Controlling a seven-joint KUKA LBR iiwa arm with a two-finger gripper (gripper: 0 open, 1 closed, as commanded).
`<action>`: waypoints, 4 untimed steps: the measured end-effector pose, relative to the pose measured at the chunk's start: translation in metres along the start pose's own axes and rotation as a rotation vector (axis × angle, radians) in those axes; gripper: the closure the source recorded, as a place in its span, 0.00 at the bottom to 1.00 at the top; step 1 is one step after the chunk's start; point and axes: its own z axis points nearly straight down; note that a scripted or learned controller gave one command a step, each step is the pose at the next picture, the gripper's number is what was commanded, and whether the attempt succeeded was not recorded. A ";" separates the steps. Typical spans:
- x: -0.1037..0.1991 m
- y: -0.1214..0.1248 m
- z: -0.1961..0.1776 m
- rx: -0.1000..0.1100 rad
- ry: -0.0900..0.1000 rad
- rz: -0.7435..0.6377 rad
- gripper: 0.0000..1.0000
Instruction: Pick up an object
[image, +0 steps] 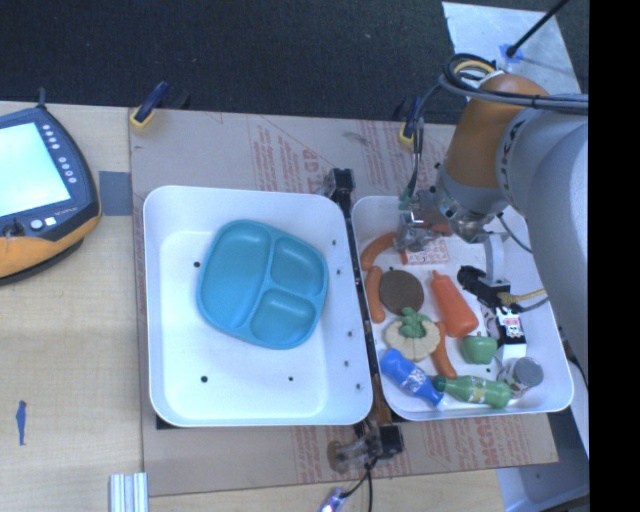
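My gripper (409, 238) hangs low over the far end of the right bin (560, 385), beside the upper end of a curved orange sausage (374, 268). Nothing shows as held by it. Just in front of it lies a round brown patty (401, 290). An orange carrot (453, 304) lies to the patty's right. Nearer the front are a tan biscuit with a green leafy piece (414, 333), a green pepper (479, 348), a blue bottle (408, 375), a green bottle (478, 391) and a grey can (524, 374).
The left bin (170, 390) holds a blue divided plate (263, 283). A tablet in an orange case (40, 190) lies on the bench at far left. The grey arm with its orange band (485, 130) comes in over the right bin's far right corner.
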 end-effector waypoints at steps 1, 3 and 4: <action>-0.001 0.000 -0.011 0.002 0.000 -0.002 1.00; -0.002 0.000 -0.021 0.004 0.000 -0.004 1.00; -0.002 0.000 -0.021 0.004 0.000 -0.004 0.00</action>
